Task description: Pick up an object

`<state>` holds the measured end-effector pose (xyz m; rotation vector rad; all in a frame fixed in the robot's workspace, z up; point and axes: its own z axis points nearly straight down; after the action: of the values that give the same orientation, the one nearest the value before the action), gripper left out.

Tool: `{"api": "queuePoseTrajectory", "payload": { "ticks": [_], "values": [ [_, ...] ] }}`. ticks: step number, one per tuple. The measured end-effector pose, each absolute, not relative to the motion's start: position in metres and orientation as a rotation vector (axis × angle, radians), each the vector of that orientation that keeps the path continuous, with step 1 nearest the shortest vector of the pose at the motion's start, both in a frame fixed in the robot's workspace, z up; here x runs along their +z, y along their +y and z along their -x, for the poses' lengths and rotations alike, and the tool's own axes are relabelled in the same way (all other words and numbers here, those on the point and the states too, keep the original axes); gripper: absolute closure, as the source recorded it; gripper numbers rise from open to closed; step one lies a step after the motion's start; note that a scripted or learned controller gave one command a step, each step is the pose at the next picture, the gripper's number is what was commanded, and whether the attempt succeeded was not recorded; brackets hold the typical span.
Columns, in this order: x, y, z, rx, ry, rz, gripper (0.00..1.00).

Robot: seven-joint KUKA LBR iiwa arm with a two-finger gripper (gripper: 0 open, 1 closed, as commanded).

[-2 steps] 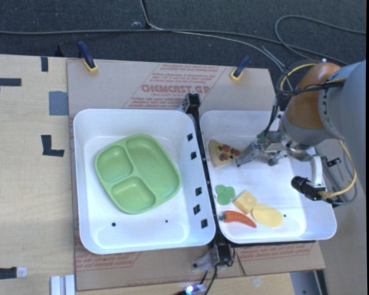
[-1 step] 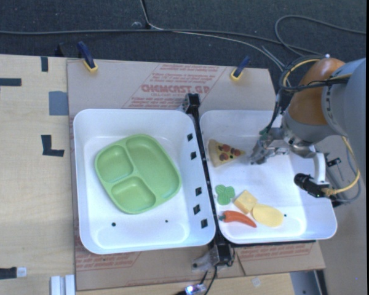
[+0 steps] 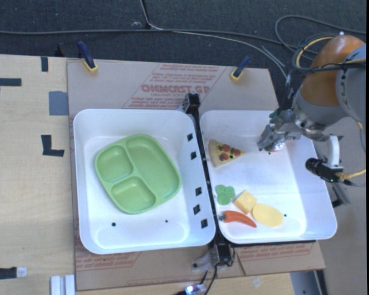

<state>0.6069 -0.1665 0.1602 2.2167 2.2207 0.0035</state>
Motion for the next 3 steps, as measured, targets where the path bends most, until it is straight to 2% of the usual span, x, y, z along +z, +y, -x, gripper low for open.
{"api": "queuePoseTrajectory", "payload": {
  "ticks": [1, 2, 3],
  "values": [
    [0.214, -0.166, -0.608, 0.004, 2.22, -2.216, 1.0],
    [0.209, -0.119, -0.603, 0.0, 2.228, -2.217, 1.0],
    [0.204, -0.057, -0.606, 0.0, 2.23, -2.215, 1.0]
  ]
}}
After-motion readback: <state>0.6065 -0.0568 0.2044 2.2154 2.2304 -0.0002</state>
